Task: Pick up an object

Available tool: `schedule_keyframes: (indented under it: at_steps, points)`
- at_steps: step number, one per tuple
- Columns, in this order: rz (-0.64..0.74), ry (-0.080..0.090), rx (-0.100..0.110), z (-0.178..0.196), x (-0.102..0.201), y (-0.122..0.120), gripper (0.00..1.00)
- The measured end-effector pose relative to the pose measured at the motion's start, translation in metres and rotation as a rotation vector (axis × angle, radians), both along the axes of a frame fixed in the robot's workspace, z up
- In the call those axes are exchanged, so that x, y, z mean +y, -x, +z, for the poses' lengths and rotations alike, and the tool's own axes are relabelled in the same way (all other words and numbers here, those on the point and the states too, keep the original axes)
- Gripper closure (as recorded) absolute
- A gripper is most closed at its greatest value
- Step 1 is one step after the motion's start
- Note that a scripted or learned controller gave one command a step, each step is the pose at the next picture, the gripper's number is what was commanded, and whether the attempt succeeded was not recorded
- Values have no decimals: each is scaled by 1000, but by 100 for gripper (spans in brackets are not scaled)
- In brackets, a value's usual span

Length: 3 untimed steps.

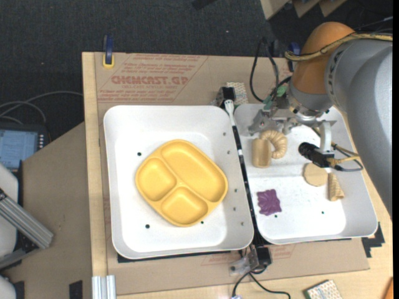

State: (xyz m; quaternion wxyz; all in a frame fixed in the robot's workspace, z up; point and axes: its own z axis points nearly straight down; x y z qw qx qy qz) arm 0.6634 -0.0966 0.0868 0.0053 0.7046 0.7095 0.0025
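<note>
Directly below the end effector (293, 122) lies the tan croissant (269, 147).

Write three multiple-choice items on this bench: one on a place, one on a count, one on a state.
1. Where does the yellow tray lie?
A. left bin
B. right bin
C. on the cardboard outside the bins

2. How many compartments has the yellow tray?
A. two
B. three
C. five

3. How does the purple piece stand toward the gripper?
A. held in it
B. lying apart from it on the bin floor
C. stacked on the tray

Key: 1 A, it sits in the left bin. 2 B, three hollows show. 3 B, it lies flat in the right bin, nearer the camera than the gripper.
</note>
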Motion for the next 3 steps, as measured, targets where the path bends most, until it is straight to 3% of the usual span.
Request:
schedule_keyframes:
  at_steps: [1,2,3]
  points:
    - [-5,-2,4,9,-3,3,100]
    - [-4,-6,12,102,42,63,100]
    - [-11,-4,20,9,-2,51,100]
